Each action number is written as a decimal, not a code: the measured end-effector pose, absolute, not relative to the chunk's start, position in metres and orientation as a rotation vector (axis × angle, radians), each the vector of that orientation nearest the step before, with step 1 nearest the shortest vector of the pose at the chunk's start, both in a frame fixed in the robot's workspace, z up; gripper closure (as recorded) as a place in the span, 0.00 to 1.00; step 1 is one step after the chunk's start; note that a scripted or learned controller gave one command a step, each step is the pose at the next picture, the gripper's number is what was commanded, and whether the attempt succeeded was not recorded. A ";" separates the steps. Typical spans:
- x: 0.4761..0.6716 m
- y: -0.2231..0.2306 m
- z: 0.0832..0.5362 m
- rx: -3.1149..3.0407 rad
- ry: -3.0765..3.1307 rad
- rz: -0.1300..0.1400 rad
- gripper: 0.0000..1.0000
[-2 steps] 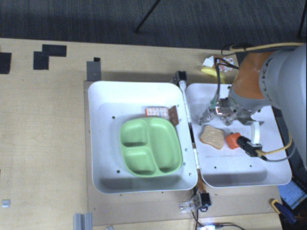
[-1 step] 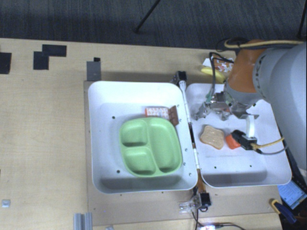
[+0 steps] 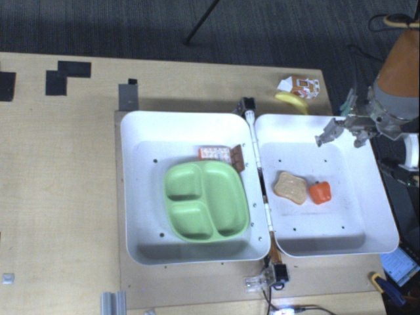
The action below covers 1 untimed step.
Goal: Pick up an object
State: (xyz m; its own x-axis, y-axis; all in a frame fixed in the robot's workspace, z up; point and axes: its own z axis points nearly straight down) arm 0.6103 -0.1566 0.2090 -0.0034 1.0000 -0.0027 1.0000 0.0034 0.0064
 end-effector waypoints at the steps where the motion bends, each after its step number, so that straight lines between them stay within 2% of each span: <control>1: 0.589 -0.098 0.086 2.214 2.224 0.006 0.00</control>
State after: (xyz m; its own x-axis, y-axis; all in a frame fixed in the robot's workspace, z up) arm 0.5885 -0.0981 0.0859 -0.0045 1.0000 0.0001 1.0000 0.0045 0.0055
